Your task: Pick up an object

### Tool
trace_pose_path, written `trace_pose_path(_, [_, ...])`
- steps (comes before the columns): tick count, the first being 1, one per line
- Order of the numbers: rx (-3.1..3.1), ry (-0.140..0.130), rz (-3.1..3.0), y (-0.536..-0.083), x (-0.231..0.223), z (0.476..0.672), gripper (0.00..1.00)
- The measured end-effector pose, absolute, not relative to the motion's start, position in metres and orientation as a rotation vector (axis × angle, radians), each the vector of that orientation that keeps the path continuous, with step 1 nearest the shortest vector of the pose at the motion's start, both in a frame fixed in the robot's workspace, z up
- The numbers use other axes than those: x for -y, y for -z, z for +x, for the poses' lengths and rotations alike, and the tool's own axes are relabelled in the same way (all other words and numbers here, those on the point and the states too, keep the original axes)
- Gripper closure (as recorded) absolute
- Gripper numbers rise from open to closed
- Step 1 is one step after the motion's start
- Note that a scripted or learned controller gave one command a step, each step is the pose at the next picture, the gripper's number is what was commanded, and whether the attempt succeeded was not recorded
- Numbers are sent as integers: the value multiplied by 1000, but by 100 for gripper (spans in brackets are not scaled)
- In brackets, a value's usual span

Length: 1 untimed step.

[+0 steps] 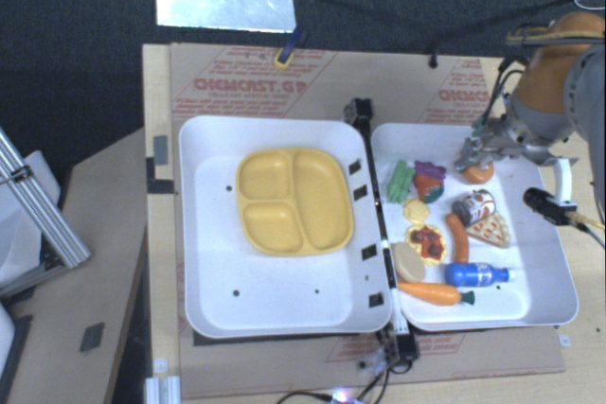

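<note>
Gripper [476, 156] is being held low over right bin's [554, 274] far edge, directly atop small orange item [479, 172], w/ item's long axis running left-right; finger state can't be told; contact w/ item not being shown clearly.

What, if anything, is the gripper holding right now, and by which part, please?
It cannot be told. The gripper sits low over an orange toy in the right bin, touching or nearly so, but the view does not show it between the fingers.
</note>
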State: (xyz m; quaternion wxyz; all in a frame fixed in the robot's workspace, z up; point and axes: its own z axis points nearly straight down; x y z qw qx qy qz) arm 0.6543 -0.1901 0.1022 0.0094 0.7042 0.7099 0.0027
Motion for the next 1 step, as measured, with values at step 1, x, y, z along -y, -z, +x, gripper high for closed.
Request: trace_pose_path(1, [-2220, -7, 2213, -167, 193, 656, 100])
